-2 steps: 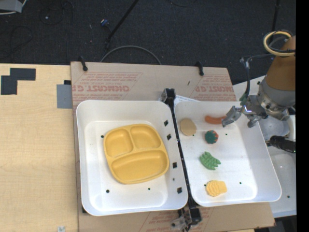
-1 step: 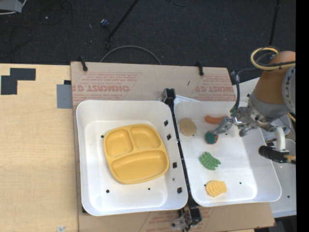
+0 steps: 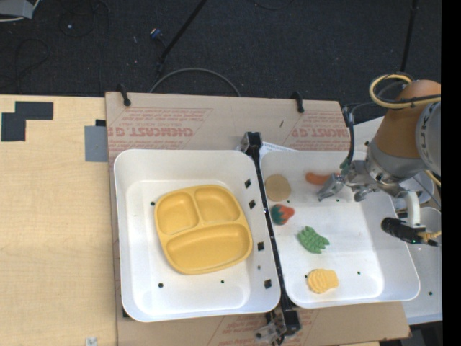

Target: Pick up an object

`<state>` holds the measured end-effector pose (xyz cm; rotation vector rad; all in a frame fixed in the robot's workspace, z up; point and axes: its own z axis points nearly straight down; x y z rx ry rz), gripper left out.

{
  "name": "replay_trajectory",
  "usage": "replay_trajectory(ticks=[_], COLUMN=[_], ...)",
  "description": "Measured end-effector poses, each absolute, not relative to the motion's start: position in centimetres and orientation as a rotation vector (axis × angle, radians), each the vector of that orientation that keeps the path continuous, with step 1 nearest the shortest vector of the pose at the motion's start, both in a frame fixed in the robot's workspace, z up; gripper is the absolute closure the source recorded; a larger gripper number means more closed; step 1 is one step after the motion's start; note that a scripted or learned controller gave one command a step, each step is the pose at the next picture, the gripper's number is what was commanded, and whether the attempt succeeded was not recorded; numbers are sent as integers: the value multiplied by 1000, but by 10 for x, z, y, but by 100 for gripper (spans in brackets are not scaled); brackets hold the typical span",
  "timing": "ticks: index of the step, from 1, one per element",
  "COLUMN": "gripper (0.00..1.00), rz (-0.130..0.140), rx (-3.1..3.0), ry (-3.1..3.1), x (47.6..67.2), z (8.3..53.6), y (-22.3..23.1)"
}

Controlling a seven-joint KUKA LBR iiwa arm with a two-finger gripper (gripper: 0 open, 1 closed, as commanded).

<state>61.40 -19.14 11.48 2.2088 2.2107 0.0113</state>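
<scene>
Nothing is picked up yet. The gripper (image 3: 338, 187) hangs at the right bin's (image 3: 392, 283) upper right, jaws apart and empty, just beside the orange piece (image 3: 316, 178) lying there.

Grey arm (image 3: 403, 157), orange band, yellow cable

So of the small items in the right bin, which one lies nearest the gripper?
The orange piece, right beside the gripper at the bin's far side. The tan disc, green piece and yellow piece lie farther off.
</scene>
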Motion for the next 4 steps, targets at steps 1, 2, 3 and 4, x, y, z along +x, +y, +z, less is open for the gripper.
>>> replay_trajectory(ticks=[1,2,3,4], gripper=[100,100,100,100], rz=[-2,2,3,1], rx=[2222,2218,2216,2217], ry=[2223,2221,2222,2223], x=[609,612,613,613], z=[116,178,231,267], y=[-190,-194,-194,-195])
